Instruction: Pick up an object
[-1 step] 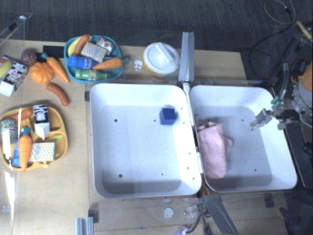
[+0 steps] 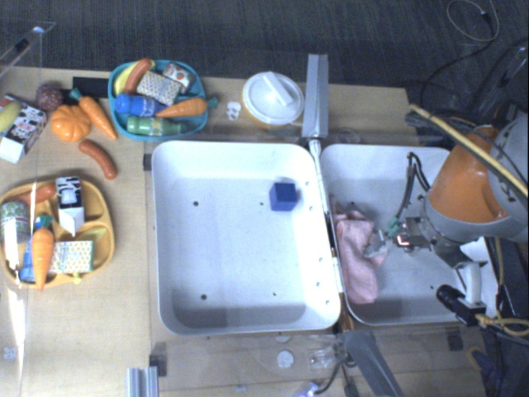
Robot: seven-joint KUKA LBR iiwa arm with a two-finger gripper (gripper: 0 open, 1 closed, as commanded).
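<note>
Bins side by side on bench. Left bin (image 2: 207, 304): one blue cube (image 2: 283, 195) only, sitting toward far right corner, well apart from everything else. Right bin (image 2: 372, 172): pink cloth (image 2: 357, 255), crumpled, lying along left wall and reaching toward near edge.

Arm (image 2: 471, 193) in from right, orange band above wrist, wrist low over right bin. Gripper (image 2: 382, 242) at right edge of pink cloth, touching or just beside upper part of it. Finger spread: cannot tell, tips too small and blurred against cloth. Cloth between fingers: not confirmed. Cloth resting on bin floor.

Outside bins, far side of bench: round white lid (image 2: 273, 98) on yellowish container, just beyond left bin. Blue bowl (image 2: 157, 99) to left of it, holding toy food: carrot, blue bottle, banana, small printed boxes. Loose on bench at far left: toy pumpkin (image 2: 68, 122), sausage (image 2: 99, 159). Yellow tray (image 2: 97, 246) at left edge, holding carrot, small carton, printed box.
</note>
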